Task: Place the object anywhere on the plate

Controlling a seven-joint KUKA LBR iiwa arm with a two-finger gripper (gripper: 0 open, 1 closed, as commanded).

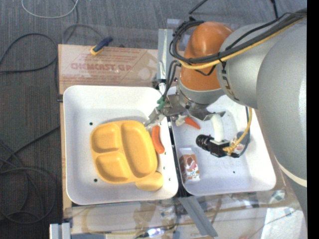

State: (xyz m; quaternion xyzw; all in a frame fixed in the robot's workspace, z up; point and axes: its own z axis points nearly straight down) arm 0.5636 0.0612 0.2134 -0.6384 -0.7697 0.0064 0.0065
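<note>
Bright, even light falls from above. The white bins (79, 108) are close to washed out, with only soft, short shadows beside the yellow plate (122, 151). The grey arm (284, 83) (nearest the camera) looks slightly blurred, while the carpet (30, 34) is dim.

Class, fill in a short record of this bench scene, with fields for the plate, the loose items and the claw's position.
plate: yellow divided plate, in the left bin
beside plate: orange stick-shaped item along its right rim; yellow lump at its near right corner
right bin: small brown packet
claw: over the divide between bins, above the orange item's far end
plate compartments: bare
</note>
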